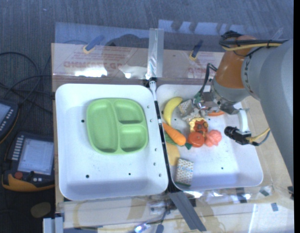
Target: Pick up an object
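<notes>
Nearest, a patterned grey pouch (185, 171) lies in the right white bin (237, 171). Behind, the gripper (202, 105) hangs over clustered toy food (banana (170, 109), carrot (174, 136), tomato (196, 139)); jaw state unclear. Next: descend and close.

Bench (62, 57) carries two white bins side by side: left bin (72, 178), right bin (247, 171), edges touching.

A divided plate (117, 125) is lying in the left bin (67, 174); a banana (170, 109), carrot (173, 135) and tomato (195, 139) are sitting clustered in the right bin (237, 171).
</notes>
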You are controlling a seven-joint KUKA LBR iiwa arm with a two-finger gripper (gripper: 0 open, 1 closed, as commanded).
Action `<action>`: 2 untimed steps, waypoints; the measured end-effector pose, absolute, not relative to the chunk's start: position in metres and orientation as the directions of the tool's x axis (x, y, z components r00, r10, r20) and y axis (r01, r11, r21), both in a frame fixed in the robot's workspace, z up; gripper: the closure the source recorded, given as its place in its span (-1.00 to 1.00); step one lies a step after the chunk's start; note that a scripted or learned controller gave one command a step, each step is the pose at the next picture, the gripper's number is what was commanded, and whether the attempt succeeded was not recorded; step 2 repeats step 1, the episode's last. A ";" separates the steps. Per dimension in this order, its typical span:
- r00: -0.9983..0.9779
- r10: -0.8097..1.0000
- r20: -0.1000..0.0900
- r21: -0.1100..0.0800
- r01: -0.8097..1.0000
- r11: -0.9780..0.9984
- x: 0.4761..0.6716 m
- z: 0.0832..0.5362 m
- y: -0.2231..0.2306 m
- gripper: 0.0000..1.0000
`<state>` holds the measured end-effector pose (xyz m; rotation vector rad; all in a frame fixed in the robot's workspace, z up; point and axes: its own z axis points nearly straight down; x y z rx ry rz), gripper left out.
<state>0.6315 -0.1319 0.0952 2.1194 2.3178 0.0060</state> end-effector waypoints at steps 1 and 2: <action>0.127 0.992 -0.003 -0.005 0.992 -0.127 0.648 0.181 -0.057 1.00; 0.127 0.992 -0.003 -0.005 0.992 -0.127 0.648 0.181 -0.057 1.00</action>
